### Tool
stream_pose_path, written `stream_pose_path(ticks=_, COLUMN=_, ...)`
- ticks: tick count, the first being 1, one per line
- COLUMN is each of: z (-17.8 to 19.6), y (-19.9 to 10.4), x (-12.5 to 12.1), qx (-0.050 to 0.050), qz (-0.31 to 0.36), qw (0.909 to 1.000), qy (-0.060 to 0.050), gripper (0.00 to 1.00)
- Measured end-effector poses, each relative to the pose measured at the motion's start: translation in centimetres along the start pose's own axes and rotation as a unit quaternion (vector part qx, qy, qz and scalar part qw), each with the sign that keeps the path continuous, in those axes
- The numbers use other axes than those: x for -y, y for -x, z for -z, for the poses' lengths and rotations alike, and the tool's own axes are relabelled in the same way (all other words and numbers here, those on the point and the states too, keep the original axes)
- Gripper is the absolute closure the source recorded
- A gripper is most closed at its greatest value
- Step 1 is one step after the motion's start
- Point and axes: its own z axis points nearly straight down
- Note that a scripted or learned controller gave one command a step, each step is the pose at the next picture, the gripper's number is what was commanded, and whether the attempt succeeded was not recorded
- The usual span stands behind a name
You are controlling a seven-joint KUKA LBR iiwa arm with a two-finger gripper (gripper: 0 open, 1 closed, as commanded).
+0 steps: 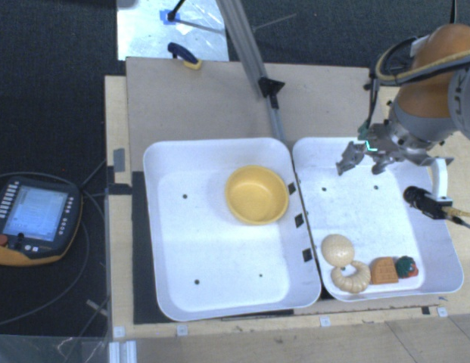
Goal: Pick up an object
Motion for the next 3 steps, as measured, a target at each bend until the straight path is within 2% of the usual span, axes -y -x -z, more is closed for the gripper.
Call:
stream_pose_path(ticks=1, z=0.0, y=0.0, x=0.0, qx=0.000, qz=0.000, qw=1.0000, qy=0.000, gripper=0.00)
stream_pose_path(ticks=3, z=-8.8, y=0.0, x=0.6, qx=0.000, qz=0.000, qw=1.0000, qy=-0.002, gripper=0.00)
